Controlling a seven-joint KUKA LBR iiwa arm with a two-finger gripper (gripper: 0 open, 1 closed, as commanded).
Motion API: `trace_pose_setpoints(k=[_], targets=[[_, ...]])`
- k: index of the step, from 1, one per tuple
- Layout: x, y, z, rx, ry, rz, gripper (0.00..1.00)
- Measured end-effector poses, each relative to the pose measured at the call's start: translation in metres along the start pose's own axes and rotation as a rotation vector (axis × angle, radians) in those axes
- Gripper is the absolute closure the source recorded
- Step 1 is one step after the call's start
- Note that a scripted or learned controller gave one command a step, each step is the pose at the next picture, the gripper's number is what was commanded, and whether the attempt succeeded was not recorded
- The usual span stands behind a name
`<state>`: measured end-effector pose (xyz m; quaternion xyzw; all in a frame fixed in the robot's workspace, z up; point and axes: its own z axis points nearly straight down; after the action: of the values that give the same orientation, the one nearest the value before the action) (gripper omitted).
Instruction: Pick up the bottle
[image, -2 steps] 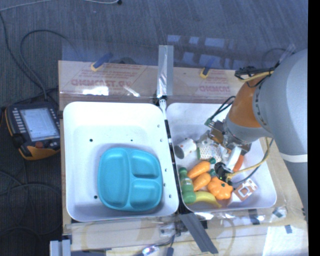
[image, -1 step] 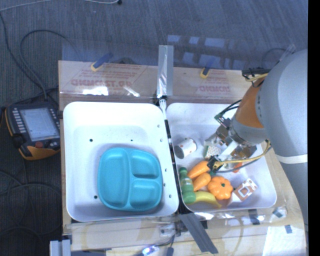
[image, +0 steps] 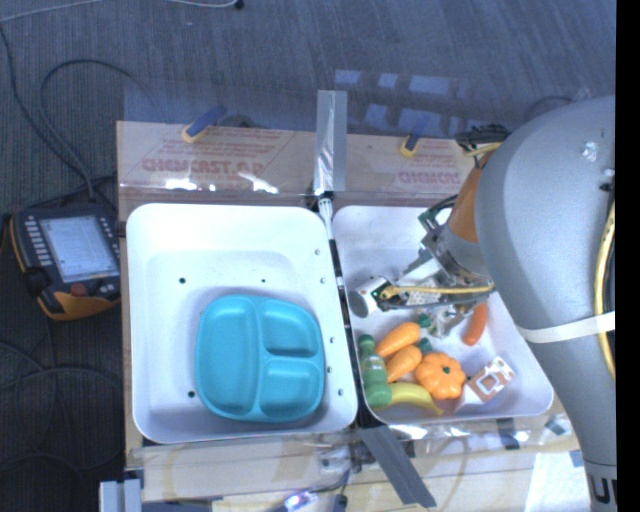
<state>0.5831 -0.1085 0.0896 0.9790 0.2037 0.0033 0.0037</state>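
Seen from above at a slant, two shallow white bins sit side by side on a table. The left bin (image: 150, 300) carries a turquoise divided plate (image: 262, 357). The right bin (image: 535, 395) carries a huddle of toy food along its near side: two carrots (image: 400, 345), a small pumpkin (image: 441, 374), a banana (image: 408, 396) and a red pepper (image: 476, 322). The bottle (image: 372, 366), green and small, lies at the left end of that huddle, touching the carrots and the banana, close to the wall between the bins.

Reaching in from the right, the grey arm (image: 545, 240) has its claw (image: 440, 290) low over the middle of the right bin, farther back than the bottle. Whether the claw is open or closed cannot be told; nothing is visibly gripped. This looks like the approach step. The next move likely calls for shifting nearer and leftward, then descending narrowly, because the neighbours crowd the bottle.

Behind the bins lies cardboard (image: 230, 160). Dark carpet surrounds the table, with a control pendant (image: 65, 255) on the floor at left.
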Motion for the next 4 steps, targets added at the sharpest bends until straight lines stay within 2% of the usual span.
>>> trace_pose_setpoints(k=[1, 2, 3, 4], targets=[[-0.052, -0.002, -0.001, 0.002, 0.003, 0.101, 0.0], [-0.003, -0.008, 0.0, 0.0, 0.0, 0.203, 0.0], [0.022, 0.003, 0.001, 0.004, -0.002, 0.205, 0.0], [0.084, -0.107, -0.093, 0.011, -0.01, 0.186, 0.0]])
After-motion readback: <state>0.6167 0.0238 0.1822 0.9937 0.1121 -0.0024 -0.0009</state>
